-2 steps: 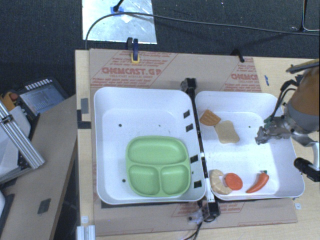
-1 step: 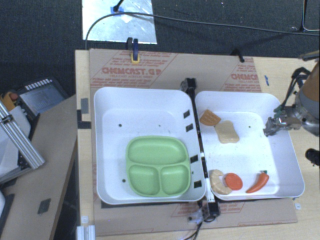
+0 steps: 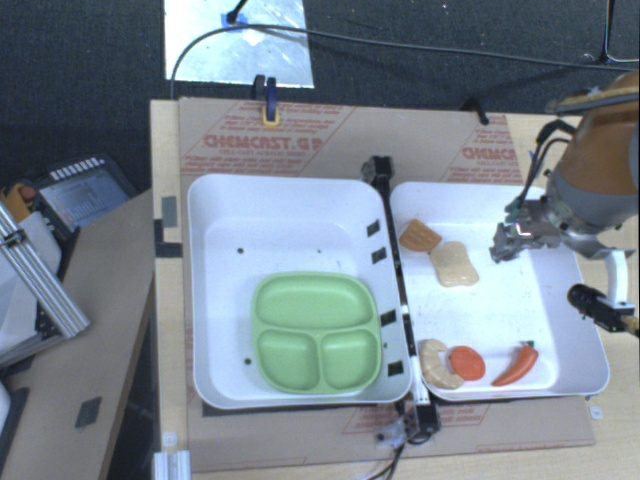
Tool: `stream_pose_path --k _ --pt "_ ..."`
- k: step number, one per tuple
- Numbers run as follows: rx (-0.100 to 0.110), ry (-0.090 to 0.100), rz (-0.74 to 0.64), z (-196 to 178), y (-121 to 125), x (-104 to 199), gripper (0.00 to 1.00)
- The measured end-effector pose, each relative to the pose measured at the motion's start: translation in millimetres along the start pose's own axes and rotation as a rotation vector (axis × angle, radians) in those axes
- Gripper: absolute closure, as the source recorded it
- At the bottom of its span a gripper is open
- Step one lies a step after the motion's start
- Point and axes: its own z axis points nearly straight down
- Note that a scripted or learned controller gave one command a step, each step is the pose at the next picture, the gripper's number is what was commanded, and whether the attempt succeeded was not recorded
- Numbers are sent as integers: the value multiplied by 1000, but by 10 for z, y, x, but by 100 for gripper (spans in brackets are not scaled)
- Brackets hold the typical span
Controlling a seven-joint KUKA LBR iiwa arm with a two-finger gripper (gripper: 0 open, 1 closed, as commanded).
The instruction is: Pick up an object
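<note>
Overhead, the gripper (image 3: 512, 240) hangs over the right bin (image 3: 570, 313), near that bin's right wall and toward its far edge; whether anything sits between its tips cannot be told from this slanted look. Bare white floor lies open through the middle of the right bin, between the two pieces at the far left and the three along the near edge. A brown bread-like piece (image 3: 420, 236) rests near the far left corner, just beside a pale tan slice (image 3: 455, 264) that lies a little nearer the middle. Along the near edge sit a pale ring-shaped piece (image 3: 433, 361) touching a round red tomato (image 3: 467, 364), and, apart from them toward the near right corner, an orange-red chili pepper (image 3: 516, 366) with a small green stem, lying at a slant. In the left bin (image 3: 225, 213) a green divided plate (image 3: 313, 330) with three compartments sits against the near edge, its far half open floor.
</note>
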Motion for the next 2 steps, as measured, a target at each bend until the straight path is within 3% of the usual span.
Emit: stream_pose_path --k 2 --pt "0 1 0 -270 338 1014 100"
